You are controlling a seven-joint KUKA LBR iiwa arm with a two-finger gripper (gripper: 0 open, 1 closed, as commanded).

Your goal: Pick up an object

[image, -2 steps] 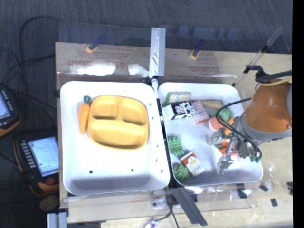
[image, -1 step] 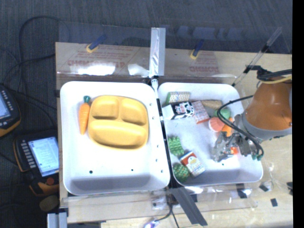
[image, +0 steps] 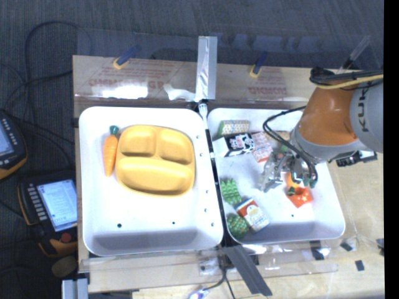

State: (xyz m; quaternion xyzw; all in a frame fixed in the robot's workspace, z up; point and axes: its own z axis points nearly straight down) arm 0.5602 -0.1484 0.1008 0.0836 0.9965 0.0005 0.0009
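Reaching in from three o'clock, gripper (image: pixel 272 176) lowered into right bin (image: pixel 324 226), beside orange object (image: pixel 299 195); grip state unclear.

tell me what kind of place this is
Likely a robotics lab's pick-and-place test bench: a robot arm reaches over two white bins holding toy food such as a carrot, on a taped board with loose cables.

Bench (image: pixel 93 67) with two white bins (image: pixel 149 229) side by side.
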